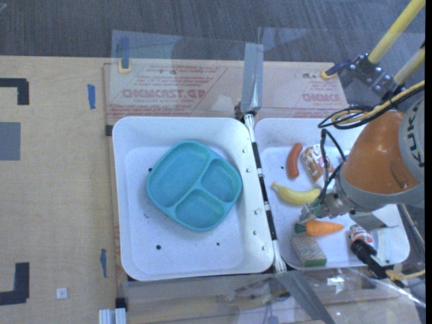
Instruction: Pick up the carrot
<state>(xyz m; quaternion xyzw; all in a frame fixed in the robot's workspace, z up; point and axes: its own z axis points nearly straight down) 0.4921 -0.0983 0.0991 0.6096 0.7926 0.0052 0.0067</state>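
Your worktop (54,181) is carrying two bins; right bin (266,137): carrot (324,228) lying beside the gripper (312,214), jaws' state untellable.

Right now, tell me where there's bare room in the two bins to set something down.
The left bin has open floor along its front and left edges, around the blue divided plate. The right bin is crowded: sausage, banana, carrot, sponge and the hand pack its middle. One bare patch lies at its back-left corner, behind the sausage.
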